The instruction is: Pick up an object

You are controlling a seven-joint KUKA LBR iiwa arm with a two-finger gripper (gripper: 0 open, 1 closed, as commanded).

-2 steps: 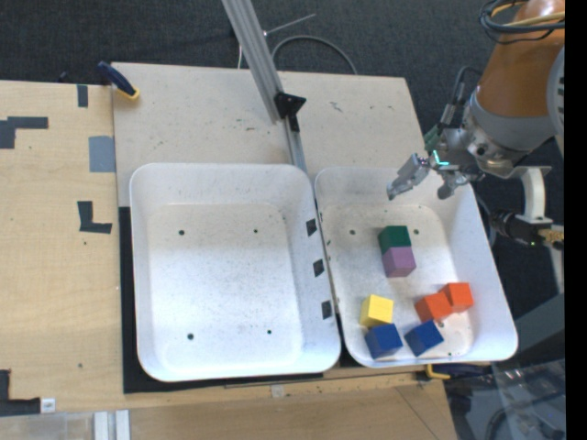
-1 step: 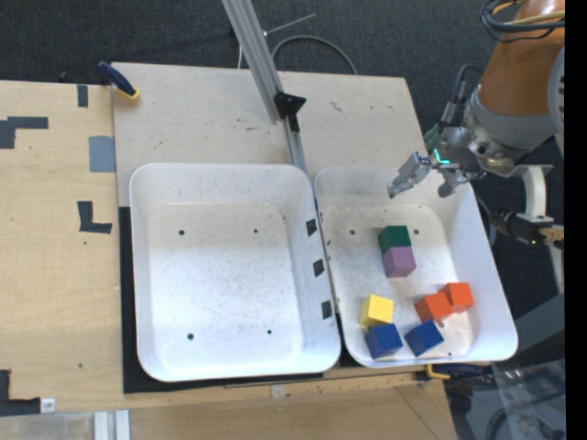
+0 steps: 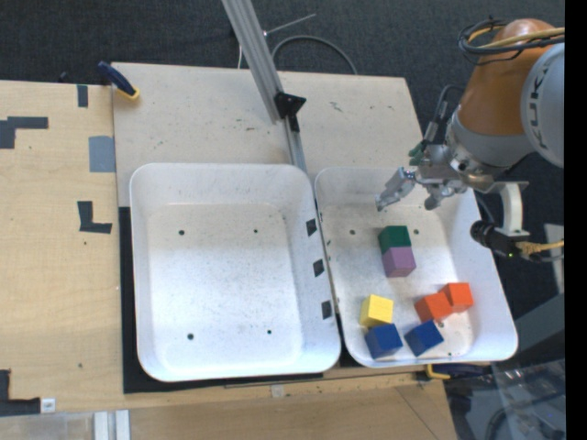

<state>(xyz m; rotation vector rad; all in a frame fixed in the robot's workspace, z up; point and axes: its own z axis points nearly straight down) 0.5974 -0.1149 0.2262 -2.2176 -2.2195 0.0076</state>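
The right bin [image 3: 341, 200] holds several small blocks. A green block [image 3: 394, 237] sits against a purple block [image 3: 399, 261] near its middle. Lower down lie a yellow block [image 3: 376, 310], two blue blocks [image 3: 383, 340] [image 3: 424, 337] and two orange blocks [image 3: 458, 295] [image 3: 432, 308]. My gripper [image 3: 409, 194] hangs over the upper part of this bin, above and slightly right of the green block. Its fingers are spread apart with nothing between them.
The left bin [image 3: 147, 246] lies beside the right one, sharing a middle rim. A slanted metal rail [image 3: 257, 53] runs from the top down to the bins' junction. A blue and yellow tool [image 3: 119, 81] lies on the bench at top left.
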